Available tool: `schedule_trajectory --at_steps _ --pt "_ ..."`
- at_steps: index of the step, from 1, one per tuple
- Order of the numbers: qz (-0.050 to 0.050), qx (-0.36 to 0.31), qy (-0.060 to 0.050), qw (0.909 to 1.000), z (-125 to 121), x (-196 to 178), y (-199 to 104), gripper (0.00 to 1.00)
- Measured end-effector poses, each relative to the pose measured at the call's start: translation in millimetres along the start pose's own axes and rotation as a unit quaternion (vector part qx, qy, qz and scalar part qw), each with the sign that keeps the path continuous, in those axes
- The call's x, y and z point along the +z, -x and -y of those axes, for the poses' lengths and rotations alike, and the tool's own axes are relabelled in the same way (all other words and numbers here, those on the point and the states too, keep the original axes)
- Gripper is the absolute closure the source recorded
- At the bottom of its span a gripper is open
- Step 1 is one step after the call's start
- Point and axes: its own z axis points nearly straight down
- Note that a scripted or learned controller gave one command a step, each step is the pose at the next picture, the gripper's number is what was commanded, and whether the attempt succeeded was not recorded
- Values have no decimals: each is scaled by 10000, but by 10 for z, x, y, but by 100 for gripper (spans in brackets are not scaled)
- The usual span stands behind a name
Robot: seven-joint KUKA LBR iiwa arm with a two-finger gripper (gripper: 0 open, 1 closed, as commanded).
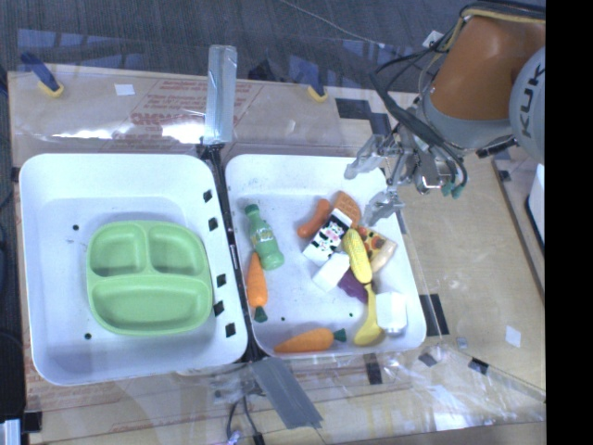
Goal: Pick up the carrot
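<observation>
Several carrots (257, 283) lie below-left of my jaws (394, 179), which hang spread and empty, so I'd pick the isolated one and descend squarely across it.

Bright, even overhead light, glare on the plastic sheet (167, 109), slightly soft focus
</observation>
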Motion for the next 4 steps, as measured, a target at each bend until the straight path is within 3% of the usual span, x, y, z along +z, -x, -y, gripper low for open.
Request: schedule_trajectory --at_steps 1,2,3,4 --pt "5 -1407 7 9901 -773 1628 -152 0" --pt "-4 -583 4 9983 -872 1623 -665 0" --pt "-3 636 6 9980 -91 1535 -959 0" --pt "131 -348 -15 9993 -709 1558 -1187 0"
